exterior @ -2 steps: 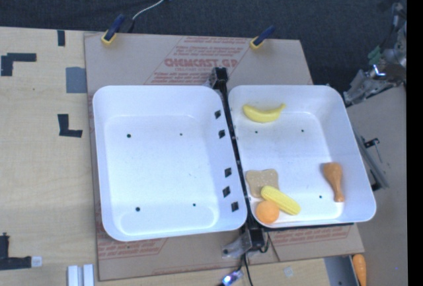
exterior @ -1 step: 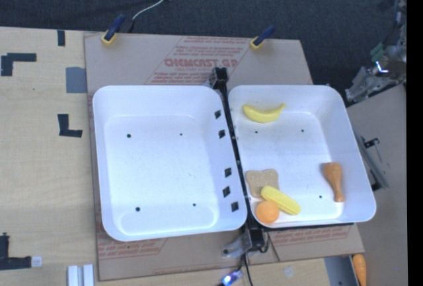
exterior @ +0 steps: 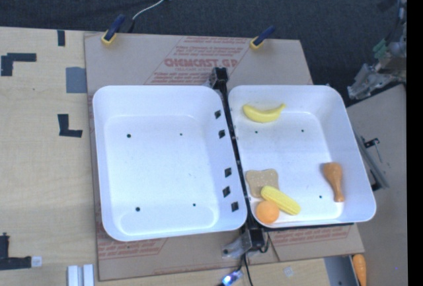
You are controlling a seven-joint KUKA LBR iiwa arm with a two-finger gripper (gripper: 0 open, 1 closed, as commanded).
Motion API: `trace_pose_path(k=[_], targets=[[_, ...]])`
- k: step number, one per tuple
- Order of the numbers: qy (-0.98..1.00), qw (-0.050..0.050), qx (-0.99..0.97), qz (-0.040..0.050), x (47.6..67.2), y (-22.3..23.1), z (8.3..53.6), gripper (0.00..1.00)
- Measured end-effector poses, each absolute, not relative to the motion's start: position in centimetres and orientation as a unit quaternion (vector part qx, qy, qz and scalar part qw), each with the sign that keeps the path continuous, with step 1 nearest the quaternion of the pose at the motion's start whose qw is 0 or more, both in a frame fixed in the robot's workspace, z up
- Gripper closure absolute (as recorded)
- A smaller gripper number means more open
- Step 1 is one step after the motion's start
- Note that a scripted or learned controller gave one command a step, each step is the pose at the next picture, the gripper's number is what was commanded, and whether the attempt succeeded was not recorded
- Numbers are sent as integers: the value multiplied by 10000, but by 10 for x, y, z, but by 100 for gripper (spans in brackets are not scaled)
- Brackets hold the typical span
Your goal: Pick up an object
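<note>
Five candidates are lying in the right bin (exterior: 310,146): a banana (exterior: 263,112) near the far wall, a drumstick (exterior: 334,180) by the right wall, and a bread slice (exterior: 262,179), corn cob (exterior: 280,201) and orange (exterior: 268,212) crowding together in the near-left corner. The grey hardware at the right edge, likely the gripper (exterior: 386,63), is hanging well apart from all of them, and I cannot tell how far open it is or whether it is holding anything. A descent on the corner cluster is risking a wall strike or a nudged neighbour, and the round orange is likely rolling away under a glancing touch.
</note>
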State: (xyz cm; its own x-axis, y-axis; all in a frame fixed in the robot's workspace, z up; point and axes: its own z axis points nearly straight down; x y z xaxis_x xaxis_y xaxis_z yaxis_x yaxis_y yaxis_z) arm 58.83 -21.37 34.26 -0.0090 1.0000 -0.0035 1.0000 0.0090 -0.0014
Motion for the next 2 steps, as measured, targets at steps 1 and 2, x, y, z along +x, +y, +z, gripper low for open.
trace_pose_path(k=[1,2], targets=[[7106,72,7036,63,534,-114,546,100],[7078,15,7064,-5,536,-118,545,100]])
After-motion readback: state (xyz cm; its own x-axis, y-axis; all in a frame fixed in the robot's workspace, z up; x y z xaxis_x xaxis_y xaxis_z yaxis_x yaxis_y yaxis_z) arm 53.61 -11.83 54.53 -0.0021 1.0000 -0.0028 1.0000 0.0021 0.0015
